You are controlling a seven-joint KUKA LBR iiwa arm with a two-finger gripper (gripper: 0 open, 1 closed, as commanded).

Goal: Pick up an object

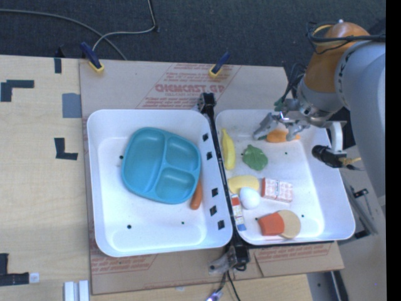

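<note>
End effector (276, 128) | fingers spread open | touching orange object (277, 136) | right bin (326, 213) far corner

Cardboard sheet (182, 86) under bins w/ two blue-yellow clamps (92, 56) at top; black cable (125, 30) behind.

1. Two bins (103, 168) of smooth white plastic.
2. A glossy blue plastic tray (160, 165).
3. Matt brown cardboard (182, 86) beneath.
4. A pale wood-grain bench (37, 187).
5. Dark, rough carpet-like floor (219, 17).
</note>
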